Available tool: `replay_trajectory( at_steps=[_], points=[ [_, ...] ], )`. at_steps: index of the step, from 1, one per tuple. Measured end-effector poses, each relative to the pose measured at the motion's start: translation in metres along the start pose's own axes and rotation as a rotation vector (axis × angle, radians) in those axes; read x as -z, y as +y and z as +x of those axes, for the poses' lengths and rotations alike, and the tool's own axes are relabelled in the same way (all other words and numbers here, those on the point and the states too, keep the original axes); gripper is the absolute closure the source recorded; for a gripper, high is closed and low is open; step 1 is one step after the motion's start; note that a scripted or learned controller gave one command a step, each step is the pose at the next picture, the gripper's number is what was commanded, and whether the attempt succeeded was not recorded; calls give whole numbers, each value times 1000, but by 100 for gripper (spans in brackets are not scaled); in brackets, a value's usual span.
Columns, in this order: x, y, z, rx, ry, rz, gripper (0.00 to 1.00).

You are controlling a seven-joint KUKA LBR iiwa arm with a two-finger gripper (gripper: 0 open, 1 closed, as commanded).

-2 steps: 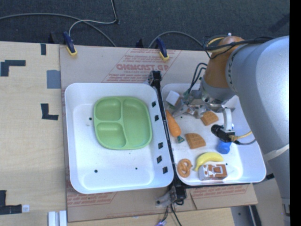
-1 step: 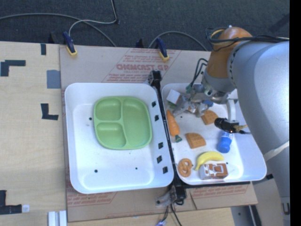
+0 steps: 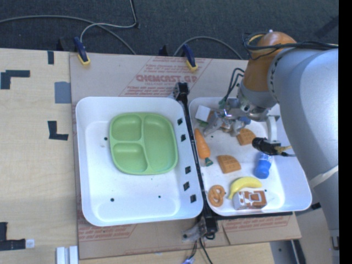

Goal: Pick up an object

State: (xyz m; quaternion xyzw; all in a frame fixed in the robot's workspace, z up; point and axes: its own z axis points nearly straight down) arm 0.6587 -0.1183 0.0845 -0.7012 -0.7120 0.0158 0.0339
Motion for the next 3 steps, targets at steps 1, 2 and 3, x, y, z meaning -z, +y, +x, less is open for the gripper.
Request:
replay_trajectory(
  at_steps=[1, 2, 3],
  points=[
    [-2, 0, 1, -8, -16, -10, 0],
    [-2, 4, -2, -9, -18, -37, 0],
    [7, 2, -3, -8, -21, -27, 100]
  ],
)
